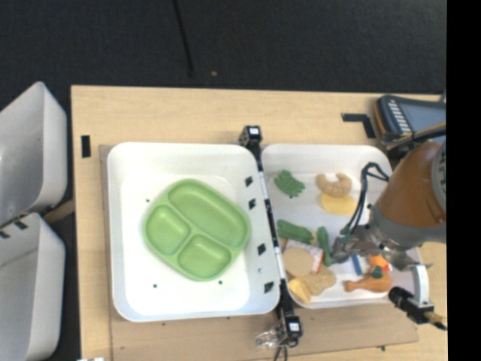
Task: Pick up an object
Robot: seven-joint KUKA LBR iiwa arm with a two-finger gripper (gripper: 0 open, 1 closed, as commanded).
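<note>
**Arm low over the right bin's toy food**

Pale wood bench [188, 115] on a dark floor, bearing two white bins side by side. Left bin [131, 284] holds a green divided plate [195, 229], lying at a tilt. Right bin [301, 156] holds toy food: a green leaf [288, 183], a tan cashew shape [334, 183] above a yellow piece [338, 203], a green pod [295, 232], a tan slice [299, 261], a cookie [314, 283] and an orange drumstick [368, 282]. The gripper [340, 248] sits low by the bin's front right, near the pod and slice; whether its jaws are open or closed cannot be told. A handset [402, 115] lies at the bench's back right.
</note>
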